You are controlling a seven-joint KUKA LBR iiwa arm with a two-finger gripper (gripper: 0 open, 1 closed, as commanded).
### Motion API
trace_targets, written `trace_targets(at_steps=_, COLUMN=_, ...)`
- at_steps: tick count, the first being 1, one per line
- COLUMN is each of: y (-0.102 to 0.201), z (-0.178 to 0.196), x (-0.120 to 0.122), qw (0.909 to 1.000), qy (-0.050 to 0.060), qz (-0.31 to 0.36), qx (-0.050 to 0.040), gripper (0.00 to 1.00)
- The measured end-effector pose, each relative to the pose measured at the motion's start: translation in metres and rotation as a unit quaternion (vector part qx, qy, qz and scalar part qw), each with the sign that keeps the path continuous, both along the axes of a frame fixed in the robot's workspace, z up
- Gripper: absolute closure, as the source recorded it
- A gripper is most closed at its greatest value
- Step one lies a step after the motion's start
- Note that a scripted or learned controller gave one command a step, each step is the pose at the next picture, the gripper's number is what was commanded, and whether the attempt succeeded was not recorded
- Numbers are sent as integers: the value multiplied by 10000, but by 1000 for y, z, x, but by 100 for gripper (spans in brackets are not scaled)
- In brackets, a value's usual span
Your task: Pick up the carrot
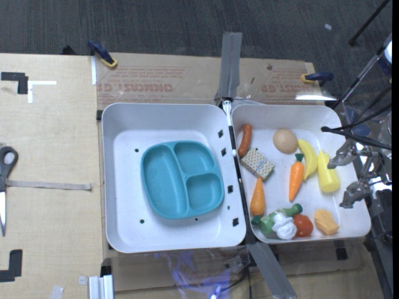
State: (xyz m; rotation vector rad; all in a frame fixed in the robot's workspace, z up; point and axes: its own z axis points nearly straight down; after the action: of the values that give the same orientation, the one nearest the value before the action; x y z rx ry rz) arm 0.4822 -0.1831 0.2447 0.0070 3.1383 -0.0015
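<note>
Bench of pale wood, carrying two shallow white bins side by side. Left bin: one teal divided plate, three compartments, lying near the bin's middle. Right bin: assorted toy food. Carrot, orange with a green top, lies near the centre of the right bin, roughly upright along the bin's length, green end toward the far edge, just beside the banana on its right. A second, smaller orange carrot-like piece lies closer to the divider between the bins, below a speckled sponge-like block. Sausage, reddish, lies along the divider near the far corner. Egg, tan, sits toward the far edge, apart from the carrot. Yellow bottle-shaped piece lies right of the banana, touching or nearly touching it. Along the near edge: a green and white vegetable, a tomato just beside it, and an orange ridged piece toward the near right corner. Tool sits at the right edge of the right bin, over its rim, well apart from the carrot; its two fingers stand spread wide with nothing between them. Scissors lie at the bench's left edge. Cardboard sheet lies under the bins' far edge, held by a clamp.
</note>
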Motion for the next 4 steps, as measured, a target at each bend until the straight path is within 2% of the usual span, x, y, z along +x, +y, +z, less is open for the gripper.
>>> trace_targets(at_steps=1, y=-1, z=-151, x=9, qw=9972, qy=-6, qz=747, qx=-3, gripper=0)
trace_targets(at_steps=2, y=70, z=-153, x=11, qw=9968, qy=7, qz=-794, qx=7, gripper=0)
trace_targets(at_steps=3, y=-40, z=-151, x=71, qw=9971, qy=-12, qz=-766, qx=0, gripper=0)
trace_targets(at_steps=4, y=68, z=-150, x=95, qw=9967, qy=-25, qz=-816, qx=-15, gripper=0)
